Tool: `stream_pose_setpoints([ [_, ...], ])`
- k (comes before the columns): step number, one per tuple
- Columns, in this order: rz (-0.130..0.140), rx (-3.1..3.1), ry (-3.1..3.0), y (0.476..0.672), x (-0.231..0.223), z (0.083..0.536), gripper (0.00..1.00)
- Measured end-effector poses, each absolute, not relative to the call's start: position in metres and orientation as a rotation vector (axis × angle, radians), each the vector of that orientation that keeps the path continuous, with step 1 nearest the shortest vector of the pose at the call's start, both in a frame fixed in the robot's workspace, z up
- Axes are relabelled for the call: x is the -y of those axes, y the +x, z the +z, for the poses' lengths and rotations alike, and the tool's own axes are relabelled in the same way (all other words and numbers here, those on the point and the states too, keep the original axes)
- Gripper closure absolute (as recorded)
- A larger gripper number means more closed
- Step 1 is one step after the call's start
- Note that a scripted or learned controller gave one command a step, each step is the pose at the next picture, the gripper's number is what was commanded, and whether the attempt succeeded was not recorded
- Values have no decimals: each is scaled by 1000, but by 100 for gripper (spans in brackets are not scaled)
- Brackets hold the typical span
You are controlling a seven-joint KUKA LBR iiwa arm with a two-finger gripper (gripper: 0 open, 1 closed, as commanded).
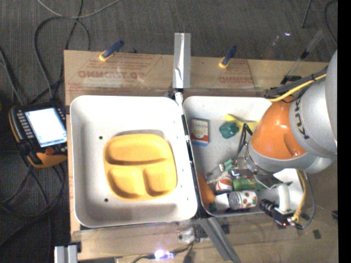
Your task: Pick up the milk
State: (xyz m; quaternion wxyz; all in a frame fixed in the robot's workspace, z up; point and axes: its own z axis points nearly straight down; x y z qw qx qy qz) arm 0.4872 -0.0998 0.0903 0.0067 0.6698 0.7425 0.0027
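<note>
My claw [237,171] is down in the right bin [192,147], buried among the clutter at its near side, and my own orange-banded wrist hangs over it, so I cannot tell how it is set or whether anything sits in it. Just beside it lie a small can with a red and green label [244,199] and something red and white [223,184], with an orange piece [205,189] against the bin's left wall. Farther up are a teal object [229,129] and a yellow scrap [237,118].

The milk [199,131], which I take to be the small white carton with a blue and red label, lies flat by the left wall, well apart from me. Judging from that, the pick is not yet done: reach, grasp and lift all remain.

Beyond, the left bin [82,147] carries a yellow divided tray [141,165].
</note>
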Motion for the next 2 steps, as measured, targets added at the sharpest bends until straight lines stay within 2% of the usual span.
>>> stream_pose_setpoints([
  [1,-3,-2521,1877,483,122,178,0],
  [2,-2,-2572,1797,489,105,95,0],
])
